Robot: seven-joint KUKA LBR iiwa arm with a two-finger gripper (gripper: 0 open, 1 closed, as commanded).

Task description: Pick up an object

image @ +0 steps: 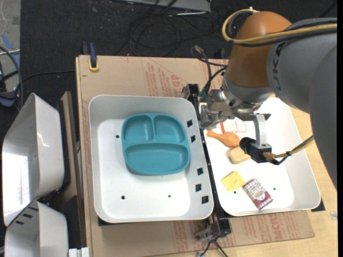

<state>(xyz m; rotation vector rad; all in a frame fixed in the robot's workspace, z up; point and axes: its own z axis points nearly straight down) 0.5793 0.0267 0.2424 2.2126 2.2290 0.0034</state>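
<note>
Arm (257,52) over right bin (303,194), above orange toy (225,137) and tan block (238,155)

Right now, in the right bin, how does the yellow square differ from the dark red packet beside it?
The yellow square is plain and roughly square; the dark red packet carries a pale print and is longer than wide. The yellow square lies nearer the left bin, the packet nearer the front rim. Both lie flat and skewed in the right bin.

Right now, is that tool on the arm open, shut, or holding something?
Tool: cannot be told; it hangs over the right bin, beside the orange object.
</note>
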